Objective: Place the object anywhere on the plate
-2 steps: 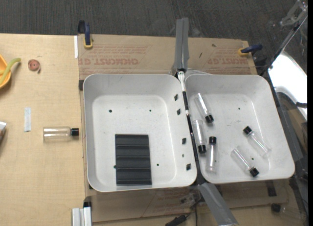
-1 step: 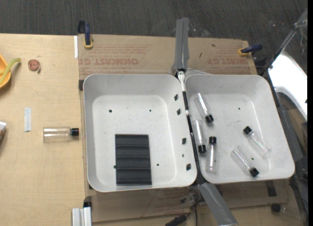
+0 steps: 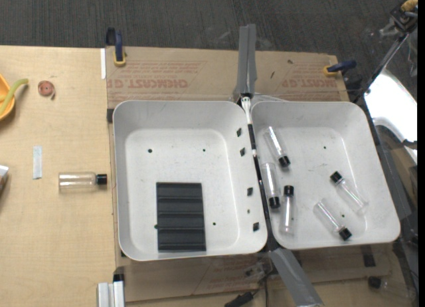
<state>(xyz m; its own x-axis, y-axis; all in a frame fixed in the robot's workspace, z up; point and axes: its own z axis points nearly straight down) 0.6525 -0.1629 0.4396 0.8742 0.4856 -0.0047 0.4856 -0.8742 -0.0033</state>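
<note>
so the dark ribbed rectangular plate [image 3: 180, 217] sits in the lower middle of the left white bin [image 3: 118, 166], and all five clear plastic vials with black caps are over in the right white bin [image 3: 369, 126], so any carry has to go leftward over the shared rims. I'd guess the easiest pick is the vial [image 3: 271, 185] lying lengthwise along the dividing wall, cap toward the bottom, since it's nearest the plate

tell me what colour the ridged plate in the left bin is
Black, with ridges running across it; the ridged plate shows best in the camera view.
</note>
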